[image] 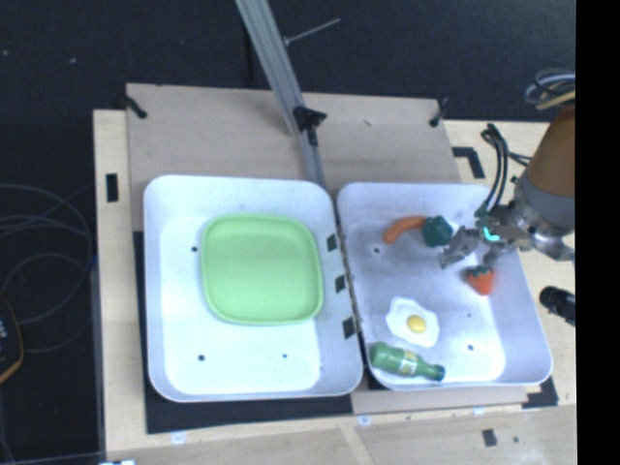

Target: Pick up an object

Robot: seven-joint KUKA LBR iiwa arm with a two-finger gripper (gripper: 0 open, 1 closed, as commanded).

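Camera view looks down at a slant on a pale worktop [116, 260] carrying two shallow white bins side by side. Left bin [170, 211] holds a light green square plate [262, 268], lying flat near its middle and apart from every wall.

Right bin [518, 347] holds the small items. An orange carrot with a dark green top [417, 229] lies toward 12 o'clock in that bin, its orange end pointing to 9 o'clock and its green end to 3 o'clock. A fried egg toy [414, 324], white with a yellow yolk, lies just past the bin's middle toward 6 o'clock. A green bottle [405, 361] lies on its side at about 7 o'clock, close to the bin's near wall and just below the egg. A small red piece with a green tip [480, 279], perhaps a strawberry, sits toward 3 o'clock.

Arm [557, 177] reaches in from 3 o'clock, grey with an orange band above the wrist, and cables loop beside it. Its end effector [475, 248] hangs over the right bin between the carrot's green end and the red piece, just above the latter. Two dark fingers [455, 253] show splayed apart, so it looks open, and nothing lies between them.

A grey pole [271, 51] slants from 12 o'clock down to the gap between the bins.
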